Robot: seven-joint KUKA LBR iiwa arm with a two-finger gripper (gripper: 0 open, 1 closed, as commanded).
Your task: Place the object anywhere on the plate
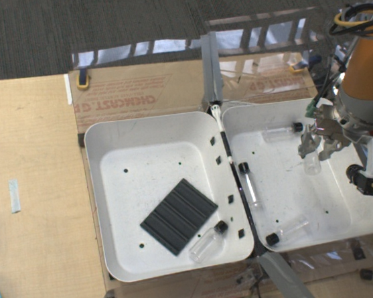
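Gripper (315,153) hangs over the right bin (358,228); a clear vial (312,163) shows between its fingers, apparently held. Likely light, slick, rigid; best gripped mid-barrel. Dark ribbed plate (179,216) lies in the left bin (106,209). Another vial (208,241) touches the plate's corner; more vials (248,184) lie by the divider.

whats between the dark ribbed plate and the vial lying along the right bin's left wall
In the camera view, between the dark ribbed plate and that vial run the two bins' adjoining walls; otherwise white bin floor.

Robotics lab: white bins (106,209) on cardboard-lined bench (33,164), cabled arm (366,75).
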